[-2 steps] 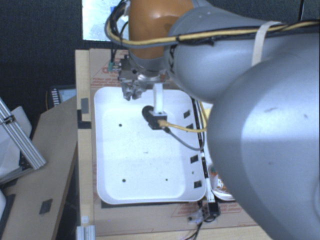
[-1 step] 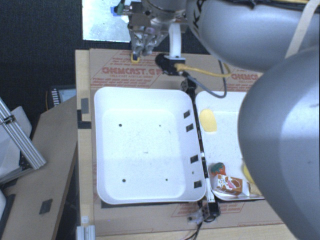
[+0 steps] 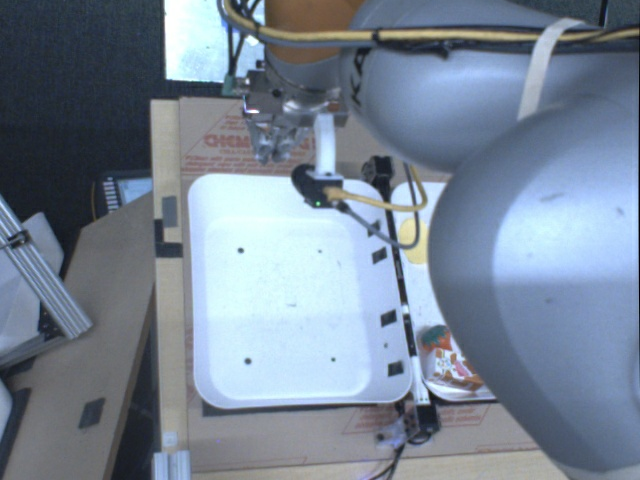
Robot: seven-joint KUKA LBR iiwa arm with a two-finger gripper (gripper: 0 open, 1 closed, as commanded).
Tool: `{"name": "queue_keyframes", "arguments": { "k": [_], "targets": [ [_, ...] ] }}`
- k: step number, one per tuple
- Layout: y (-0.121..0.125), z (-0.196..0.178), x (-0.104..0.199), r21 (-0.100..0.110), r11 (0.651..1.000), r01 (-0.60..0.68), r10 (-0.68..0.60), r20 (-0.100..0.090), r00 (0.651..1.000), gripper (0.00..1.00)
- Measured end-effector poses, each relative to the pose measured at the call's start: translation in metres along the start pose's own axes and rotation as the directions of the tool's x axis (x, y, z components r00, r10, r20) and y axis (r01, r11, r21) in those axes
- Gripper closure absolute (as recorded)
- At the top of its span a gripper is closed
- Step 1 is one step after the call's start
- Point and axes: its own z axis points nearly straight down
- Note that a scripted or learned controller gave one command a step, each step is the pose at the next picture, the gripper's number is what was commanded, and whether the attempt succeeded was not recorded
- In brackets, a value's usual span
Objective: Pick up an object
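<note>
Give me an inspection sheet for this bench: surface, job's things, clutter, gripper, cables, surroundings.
Surface: bench with printed cardboard under two white bins; left bin in plain view, right bin mostly hidden behind the arm.
Job's things: a red, green and white printed item at the right bin's near end, partly hidden by the arm.
Clutter: nothing seen.
Gripper: gripper above the far edge of the left bin, pointing down, nothing between its fingers.
Cables: yellow cable along the arm; another loops over the divider between the bins.
Surroundings: aluminium rail at left; dark backdrop behind.
</note>
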Motion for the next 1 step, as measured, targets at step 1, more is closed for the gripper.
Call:
{"name": "queue_keyframes", "arguments": {
  "k": [1],
  "targets": [
    [-0.0559, 0.1018, -0.0216, 0.007, 1.0, -0.002, 0.002, 0.002, 1.0, 1.0]
  ]
}}
